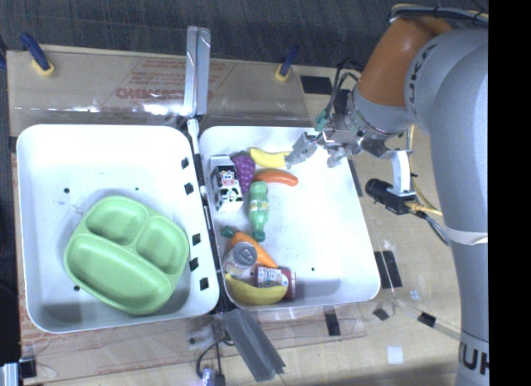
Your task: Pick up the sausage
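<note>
The sausage (276, 178) is a short orange-red piece lying flat in the upper part of the right bin (332, 235), just below a small yellow banana (267, 158). My gripper (316, 153) hangs over the bin's upper right area, a little to the right of the sausage and the banana. Its fingers (299, 152) are spread open with nothing between them, and the left fingertip ends close to the banana's right tip.
Purple grapes (243, 166), a milk carton (226, 186) and a green bottle (258, 208) crowd the sausage's left and lower side. A carrot (253, 247), cans (274, 277) and a larger banana (257, 295) lie at the bin's front. A green divided plate (124, 251) sits in the left bin.
</note>
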`<state>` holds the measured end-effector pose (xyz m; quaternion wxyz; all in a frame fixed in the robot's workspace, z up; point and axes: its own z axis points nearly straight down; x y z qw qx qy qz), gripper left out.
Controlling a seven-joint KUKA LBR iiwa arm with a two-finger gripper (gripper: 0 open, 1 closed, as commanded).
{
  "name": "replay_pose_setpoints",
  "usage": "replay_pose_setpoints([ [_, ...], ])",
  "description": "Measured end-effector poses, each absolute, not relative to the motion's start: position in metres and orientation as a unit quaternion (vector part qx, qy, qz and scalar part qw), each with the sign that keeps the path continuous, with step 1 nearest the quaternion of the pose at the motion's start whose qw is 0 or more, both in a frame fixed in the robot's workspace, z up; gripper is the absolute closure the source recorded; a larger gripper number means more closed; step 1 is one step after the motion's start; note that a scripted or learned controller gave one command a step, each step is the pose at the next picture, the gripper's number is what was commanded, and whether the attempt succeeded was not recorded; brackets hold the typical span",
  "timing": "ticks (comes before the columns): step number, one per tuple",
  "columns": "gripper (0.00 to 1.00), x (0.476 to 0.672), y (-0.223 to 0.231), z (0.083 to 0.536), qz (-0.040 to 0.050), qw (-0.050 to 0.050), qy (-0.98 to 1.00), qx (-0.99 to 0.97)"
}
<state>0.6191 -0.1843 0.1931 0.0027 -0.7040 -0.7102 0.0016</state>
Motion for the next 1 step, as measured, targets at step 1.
replay_pose_setpoints([
  [1, 0.00, 0.6382, -0.2029, 0.0939, 0.0001, 0.001, -0.727, -0.687],
])
